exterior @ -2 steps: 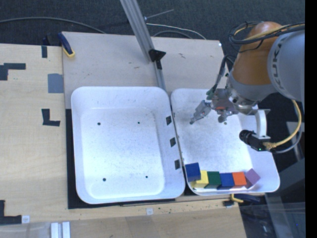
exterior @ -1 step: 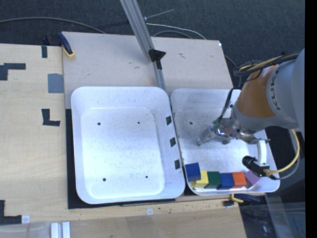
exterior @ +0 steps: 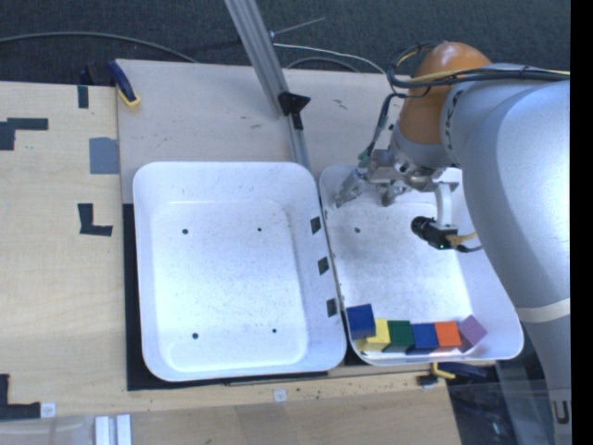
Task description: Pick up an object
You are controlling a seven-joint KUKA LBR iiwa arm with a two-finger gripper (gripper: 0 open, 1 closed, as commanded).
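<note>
From where I stand above the bench [exterior: 213,109], I count two white bins lying side by side: the left bin [exterior: 227,267] and the right bin [exterior: 408,276]. In the right bin there are six small blocks, all crowded along its 6 o'clock wall: a blue block [exterior: 359,320] sitting partly on a yellow block [exterior: 375,337], then a green block [exterior: 399,333], a second blue block [exterior: 424,337], an orange block [exterior: 447,334] and a purple block [exterior: 472,328] at the 5 o'clock corner. They touch each other in one row and press against the rim, so little room is left on the wall side of them. The floor of this bin from the middle up to 12 o'clock is open. One grey arm [exterior: 519,184] with an orange band [exterior: 435,86] comes in from 3 o'clock, and its gripper [exterior: 366,185] hangs over the 11 o'clock corner of the right bin, well apart from the blocks. Nothing is visible between its fingers, but I cannot tell if they are spread or closed. One slanted metal pole [exterior: 259,49] crosses the bench at 12 o'clock, and three small dark clips [exterior: 322,265] sit on the rim between the bins.
</note>
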